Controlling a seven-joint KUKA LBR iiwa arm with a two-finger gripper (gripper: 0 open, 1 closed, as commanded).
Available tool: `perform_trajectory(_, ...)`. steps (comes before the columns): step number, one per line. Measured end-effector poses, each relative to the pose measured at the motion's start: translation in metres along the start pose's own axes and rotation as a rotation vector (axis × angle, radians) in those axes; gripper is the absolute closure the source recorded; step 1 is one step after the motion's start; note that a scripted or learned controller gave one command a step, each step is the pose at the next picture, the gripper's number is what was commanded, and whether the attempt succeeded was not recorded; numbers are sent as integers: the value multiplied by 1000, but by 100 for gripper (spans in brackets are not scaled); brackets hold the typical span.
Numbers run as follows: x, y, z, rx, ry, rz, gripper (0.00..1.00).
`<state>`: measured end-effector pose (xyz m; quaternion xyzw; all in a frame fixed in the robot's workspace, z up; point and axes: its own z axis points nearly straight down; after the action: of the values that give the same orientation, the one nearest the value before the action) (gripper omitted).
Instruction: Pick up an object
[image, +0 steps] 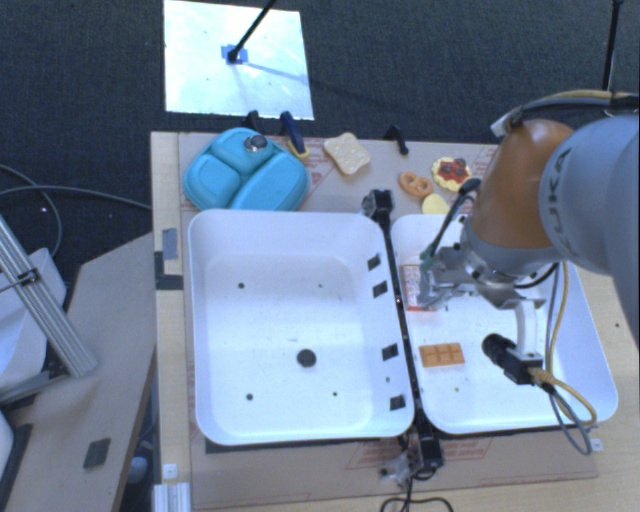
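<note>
My gripper (430, 288) hangs low over the left part of the right bin (590, 385), near the divider. Right under and beside it lies a small red-and-white flat piece (409, 275), partly hidden by the gripper. An orange waffle-like tile (441, 355) rests on the bin floor a little in front of the gripper, apart from it. A small dark round object (306, 357) sits on the floor of the left bin (215, 300).
Behind the bins lie a blue lidded tray (245, 172), a toast slice (346, 153), a pretzel (414, 184), a pizza-like toy (451, 171) and a yellow piece (434, 205). A black cable plug (508, 360) hangs from the arm over the right bin.
</note>
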<state>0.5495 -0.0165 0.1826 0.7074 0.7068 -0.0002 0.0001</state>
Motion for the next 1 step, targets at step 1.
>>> perform_trajectory(1, -80, 18, 20, -2, -4, 5, 100)
